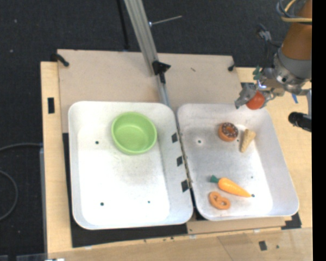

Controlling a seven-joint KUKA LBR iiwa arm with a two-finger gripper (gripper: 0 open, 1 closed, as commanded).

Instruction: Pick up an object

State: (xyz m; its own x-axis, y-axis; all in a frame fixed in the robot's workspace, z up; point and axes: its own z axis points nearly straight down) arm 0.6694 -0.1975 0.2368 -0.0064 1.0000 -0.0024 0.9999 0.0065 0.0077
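Note:
My gripper hangs over the far right corner of the right bin, shut on a small red round object that shows between its fingers. Lower in that bin lie a brown ring-shaped piece and a beige wedge side by side. Near the bin's front are a toy carrot and an orange slice.
A green bowl stands in the far part of the left bin. A metal pole slants up from the bench behind the gap between the bins. Cables lie at the right edge.

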